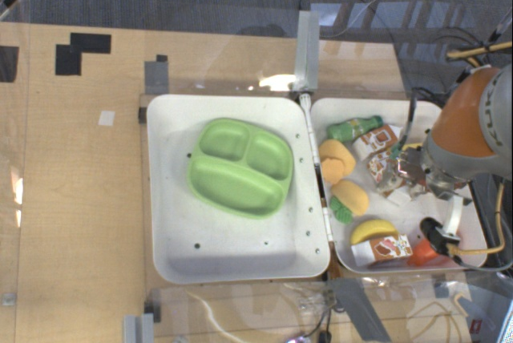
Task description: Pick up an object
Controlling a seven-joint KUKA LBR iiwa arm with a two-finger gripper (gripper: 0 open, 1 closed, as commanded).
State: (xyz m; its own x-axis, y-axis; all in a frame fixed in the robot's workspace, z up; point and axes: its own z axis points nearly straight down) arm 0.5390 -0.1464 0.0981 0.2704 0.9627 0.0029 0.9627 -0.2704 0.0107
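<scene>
While the arm (469,129) is reaching in over the right bin (325,115), the tool (410,171) is hanging up and to the right of the banana (373,231), close to a crinkled packet (386,170); whether the tool is released, clenched or grasping anything, I cannot tell, since the wrist is covering it. The banana is lying near the bin's front edge; a carton (386,251) is lying just in front of the banana, touching it; an orange piece (425,255) is sitting to the right of the banana, beside the carton. A yellow lump (351,195) is resting just up and left of the banana, with a small green bit (342,213) tucked against it; an orange bun (337,159) is sitting farther up from the banana; a green bottle (353,127) is lying farthest up from the banana, near the bin's back wall; a second packet (378,143) is lying between the bottle and the crinkled one. Well to the left of the banana, a green plate (240,167) is lying in the left bin (172,253); both bins are sitting on the counter (72,197).
</scene>
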